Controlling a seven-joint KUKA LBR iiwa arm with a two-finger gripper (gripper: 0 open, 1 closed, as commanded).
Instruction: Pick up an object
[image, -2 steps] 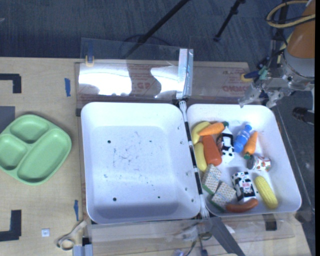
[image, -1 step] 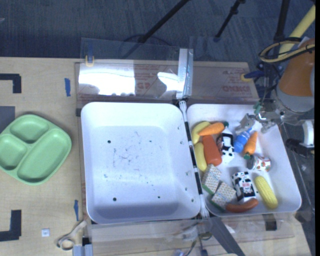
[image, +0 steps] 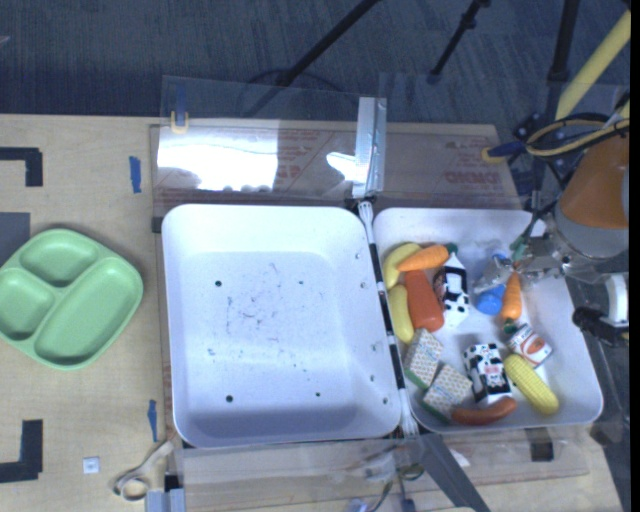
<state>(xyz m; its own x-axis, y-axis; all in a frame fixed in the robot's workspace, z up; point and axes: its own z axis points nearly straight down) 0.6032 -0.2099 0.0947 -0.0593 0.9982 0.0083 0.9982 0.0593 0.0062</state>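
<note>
The right bin (image: 585, 400) holds several toy foods. A yellow banana (image: 399, 256) and an orange carrot (image: 428, 258) lie at its back left, above a red sausage (image: 423, 300) and a cow-patterned carton (image: 456, 290). A blue piece (image: 489, 298) and a small carrot (image: 512, 296) sit mid-bin. Toward the front are two waffle crackers (image: 430, 353), another cow-patterned carton (image: 487, 367), a yellow corn cob (image: 530, 383) and a red sausage (image: 484, 411). The grey arm with its orange band (image: 600, 185) hangs over the bin's back right corner, with the gripper (image: 530, 257) just above the small carrot.
The left white bin (image: 265, 320) sits beside the right one, sharing a raised divider. A green divided plate (image: 68, 297) rests on the bench at the far left. A clear plastic panel (image: 270, 150) stands behind the bins. Cables and stands crowd the back right.
</note>
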